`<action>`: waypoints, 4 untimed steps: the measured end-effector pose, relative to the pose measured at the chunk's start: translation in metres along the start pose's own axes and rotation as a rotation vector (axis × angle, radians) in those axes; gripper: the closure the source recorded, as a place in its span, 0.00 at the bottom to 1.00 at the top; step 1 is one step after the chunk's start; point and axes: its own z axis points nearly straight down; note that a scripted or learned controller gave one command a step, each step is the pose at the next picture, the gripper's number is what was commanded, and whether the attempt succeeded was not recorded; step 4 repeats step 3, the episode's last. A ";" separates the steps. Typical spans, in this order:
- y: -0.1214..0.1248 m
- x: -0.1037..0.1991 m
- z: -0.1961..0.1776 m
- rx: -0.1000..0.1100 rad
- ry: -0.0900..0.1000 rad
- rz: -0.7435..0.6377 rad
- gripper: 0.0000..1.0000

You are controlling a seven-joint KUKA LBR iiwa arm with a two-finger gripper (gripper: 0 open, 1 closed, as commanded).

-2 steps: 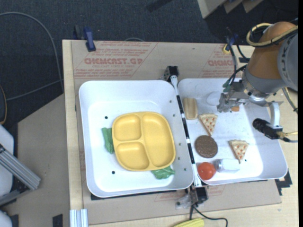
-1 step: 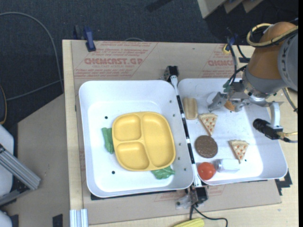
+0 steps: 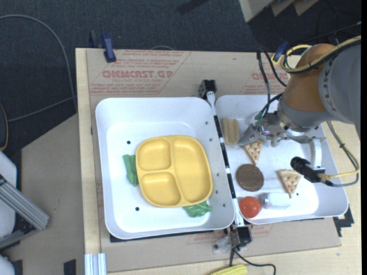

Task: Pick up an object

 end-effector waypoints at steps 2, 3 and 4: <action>-0.010 0.009 0.007 -0.002 0.000 0.002 1.00; -0.007 0.072 -0.100 -0.004 -0.001 -0.001 1.00; -0.007 0.072 -0.100 -0.004 -0.001 -0.001 1.00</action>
